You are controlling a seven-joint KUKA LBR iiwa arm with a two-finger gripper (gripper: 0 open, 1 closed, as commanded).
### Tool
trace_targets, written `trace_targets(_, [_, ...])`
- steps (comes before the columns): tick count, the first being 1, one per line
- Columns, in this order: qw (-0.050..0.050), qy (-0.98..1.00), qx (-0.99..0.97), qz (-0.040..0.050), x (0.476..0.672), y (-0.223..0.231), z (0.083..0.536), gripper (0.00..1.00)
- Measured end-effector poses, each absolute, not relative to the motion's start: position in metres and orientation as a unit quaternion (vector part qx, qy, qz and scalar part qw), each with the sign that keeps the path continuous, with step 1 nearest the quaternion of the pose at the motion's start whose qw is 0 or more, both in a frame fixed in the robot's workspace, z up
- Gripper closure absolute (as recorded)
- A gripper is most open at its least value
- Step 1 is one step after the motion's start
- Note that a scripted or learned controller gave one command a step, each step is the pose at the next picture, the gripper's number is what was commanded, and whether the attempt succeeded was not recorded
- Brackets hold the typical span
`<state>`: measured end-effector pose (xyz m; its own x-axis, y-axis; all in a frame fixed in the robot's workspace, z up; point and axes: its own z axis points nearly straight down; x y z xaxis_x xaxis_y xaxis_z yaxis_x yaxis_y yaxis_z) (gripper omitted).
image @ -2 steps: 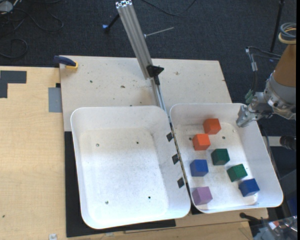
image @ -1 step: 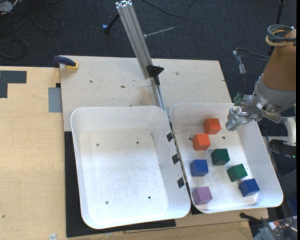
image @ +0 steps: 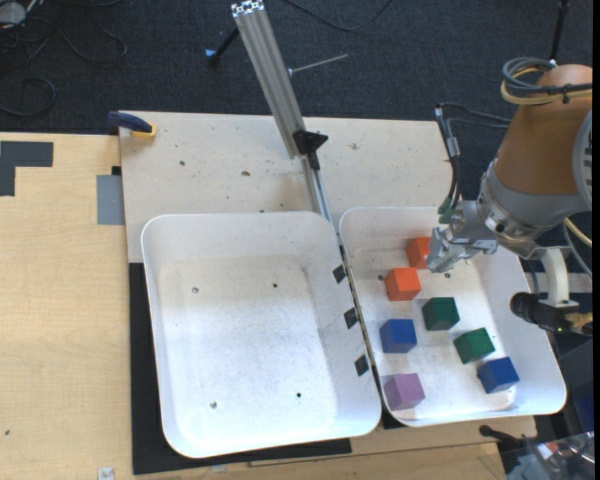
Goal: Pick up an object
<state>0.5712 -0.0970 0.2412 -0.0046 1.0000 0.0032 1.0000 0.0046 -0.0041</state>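
Observation:
Several small blocks lie in the right bin: an orange block, a second orange block partly hidden behind the gripper, a blue block, a dark green block, a green block, another blue block and a purple block. My gripper hangs low over the bin's upper part, right beside the partly hidden orange block and just up-right of the other orange one. I see nothing held between its tips.
The left bin lies next to the right one, with black clips along the shared rim. A slanted metal bar rises behind the bins. The arm's orange band looms over the right bin's far corner.

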Motion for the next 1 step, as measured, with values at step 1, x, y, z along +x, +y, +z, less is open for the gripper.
trace_targets(1, [0.003,-0.709,-0.705,0.0007,0.5607,-0.0367,0.2355,1.0])
